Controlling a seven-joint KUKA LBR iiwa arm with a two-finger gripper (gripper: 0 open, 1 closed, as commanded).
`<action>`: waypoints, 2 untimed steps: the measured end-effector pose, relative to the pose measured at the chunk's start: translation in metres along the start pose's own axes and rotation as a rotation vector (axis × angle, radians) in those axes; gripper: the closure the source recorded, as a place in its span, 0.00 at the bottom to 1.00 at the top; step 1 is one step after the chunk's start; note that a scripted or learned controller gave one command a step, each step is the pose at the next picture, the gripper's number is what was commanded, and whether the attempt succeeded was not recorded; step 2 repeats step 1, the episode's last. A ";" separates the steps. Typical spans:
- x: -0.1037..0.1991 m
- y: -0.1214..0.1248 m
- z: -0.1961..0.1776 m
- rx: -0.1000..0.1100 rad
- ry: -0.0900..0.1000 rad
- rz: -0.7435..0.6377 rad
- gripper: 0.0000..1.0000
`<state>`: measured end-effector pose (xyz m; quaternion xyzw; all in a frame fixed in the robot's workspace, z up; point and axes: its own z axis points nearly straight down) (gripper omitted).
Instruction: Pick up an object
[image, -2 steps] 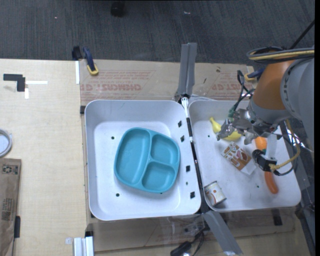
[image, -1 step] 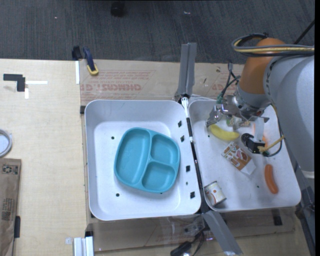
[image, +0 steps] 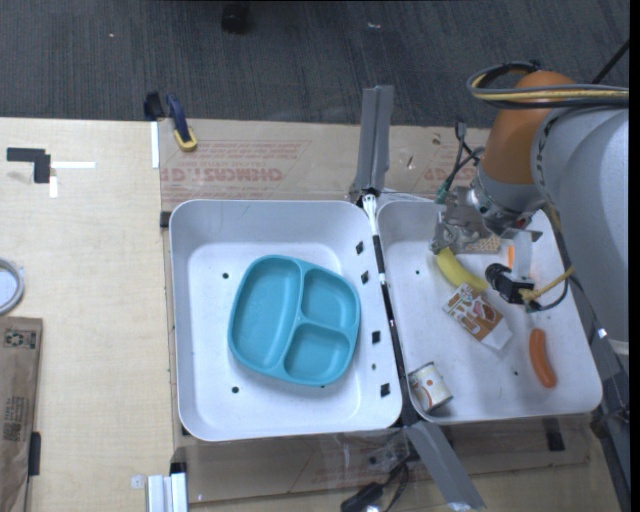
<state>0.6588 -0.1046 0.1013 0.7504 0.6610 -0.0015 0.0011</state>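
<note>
Banana (image: 456, 270): in the right bin (image: 570, 400), long axis slanting from upper left to lower right, upper end beneath the gripper (image: 458, 236)
Gripper: low over the banana's upper end; grip state cannot be told
Snack packet (image: 477, 314): just below the banana
Orange sausage (image: 541, 358): right of the packet
Small can (image: 430, 386): lying near the bin's bottom left corner
Blue divided plate (image: 295, 320): in the left bin (image: 200, 400)

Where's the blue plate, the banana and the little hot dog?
blue plate (image: 295, 320), camera view, its middle divider.
banana (image: 456, 270), camera view, its yellow middle.
hot dog (image: 541, 358), camera view, its orange middle.
</note>
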 end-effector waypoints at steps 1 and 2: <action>0.088 -0.011 -0.118 0.000 0.003 0.115 1.00; 0.088 -0.011 -0.118 0.000 0.003 0.115 1.00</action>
